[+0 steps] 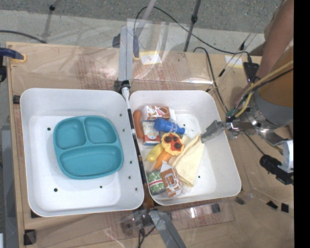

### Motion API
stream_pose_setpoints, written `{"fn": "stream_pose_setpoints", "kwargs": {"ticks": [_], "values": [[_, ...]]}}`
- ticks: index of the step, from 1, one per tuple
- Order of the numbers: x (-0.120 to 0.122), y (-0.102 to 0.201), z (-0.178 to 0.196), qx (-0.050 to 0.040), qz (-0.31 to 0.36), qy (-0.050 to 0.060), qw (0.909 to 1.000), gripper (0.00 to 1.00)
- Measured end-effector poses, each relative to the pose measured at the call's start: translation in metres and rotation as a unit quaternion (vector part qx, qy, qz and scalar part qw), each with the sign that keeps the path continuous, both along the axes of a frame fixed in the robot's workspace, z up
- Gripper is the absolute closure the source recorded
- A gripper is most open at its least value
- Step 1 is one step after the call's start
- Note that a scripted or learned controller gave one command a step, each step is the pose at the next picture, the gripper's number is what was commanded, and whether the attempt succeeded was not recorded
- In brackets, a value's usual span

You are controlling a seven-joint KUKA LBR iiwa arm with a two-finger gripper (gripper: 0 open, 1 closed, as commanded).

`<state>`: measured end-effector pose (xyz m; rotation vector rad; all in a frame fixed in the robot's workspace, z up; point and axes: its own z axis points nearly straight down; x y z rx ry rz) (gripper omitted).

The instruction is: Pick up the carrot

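Observation:
The carrot (160, 160) is a slim orange piece in the right bin (220, 164). It lies aslant between a yellow banana (154, 152) and a pale yellow cloth (189, 159), partly under a red and yellow toy (173, 142). My gripper (211, 132) hangs over the right part of that bin, just past the cloth's upper corner, pointing down and left. It is about a hand's width to the right of the carrot and slightly farther back. Nothing is visibly held in it.
Crowded around the carrot are a reddish sausage (138, 124), a small carton (157, 112), a blue toy (168, 125), a green can (155, 182) and a brown packet (172, 182). The left bin (31, 154) holds a teal divided plate (88, 146). Cables trail at the right.

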<state>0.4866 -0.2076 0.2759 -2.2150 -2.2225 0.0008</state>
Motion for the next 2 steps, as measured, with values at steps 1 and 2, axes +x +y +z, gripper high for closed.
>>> {"fn": "stream_pose_setpoints", "kwargs": {"ticks": [1,2], "values": [[0.009,0.041,-0.131,-0.0006,-0.094,0.001,0.9956,0.0],[0.066,0.087,-0.19,-0.0014,-0.05,-0.001,0.9988,0.0]]}}
